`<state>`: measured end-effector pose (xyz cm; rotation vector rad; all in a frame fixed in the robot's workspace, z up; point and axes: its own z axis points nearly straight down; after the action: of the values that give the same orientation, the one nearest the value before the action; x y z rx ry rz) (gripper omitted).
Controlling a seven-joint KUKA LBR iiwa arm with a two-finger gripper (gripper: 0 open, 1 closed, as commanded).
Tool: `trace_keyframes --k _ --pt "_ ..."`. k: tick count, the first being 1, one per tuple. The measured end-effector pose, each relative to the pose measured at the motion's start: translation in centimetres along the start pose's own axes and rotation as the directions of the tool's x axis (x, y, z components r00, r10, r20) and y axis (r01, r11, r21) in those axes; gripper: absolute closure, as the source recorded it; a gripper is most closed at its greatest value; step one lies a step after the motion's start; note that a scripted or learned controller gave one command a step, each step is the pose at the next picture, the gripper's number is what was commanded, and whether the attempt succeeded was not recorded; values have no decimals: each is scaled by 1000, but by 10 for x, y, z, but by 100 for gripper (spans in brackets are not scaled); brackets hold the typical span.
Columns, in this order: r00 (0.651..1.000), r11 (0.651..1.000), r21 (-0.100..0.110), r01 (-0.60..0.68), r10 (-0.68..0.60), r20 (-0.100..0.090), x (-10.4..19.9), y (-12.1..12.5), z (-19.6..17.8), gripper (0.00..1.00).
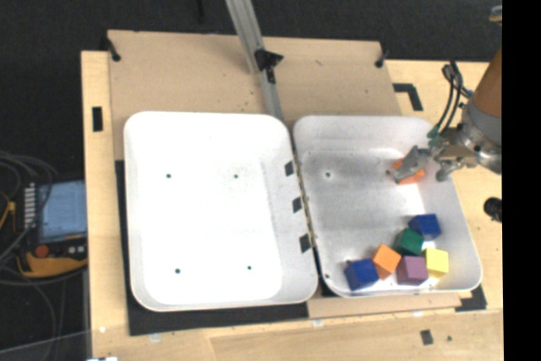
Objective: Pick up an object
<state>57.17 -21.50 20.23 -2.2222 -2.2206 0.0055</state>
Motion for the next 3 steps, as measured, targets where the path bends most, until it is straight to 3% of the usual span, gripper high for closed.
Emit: trace_keyframes --k 2,3 --pt "1000 1000 -4 -6 6 0 8 -1 85 0" --pt "1000 1000 -8 -11 11 -2 8 0 73 100"
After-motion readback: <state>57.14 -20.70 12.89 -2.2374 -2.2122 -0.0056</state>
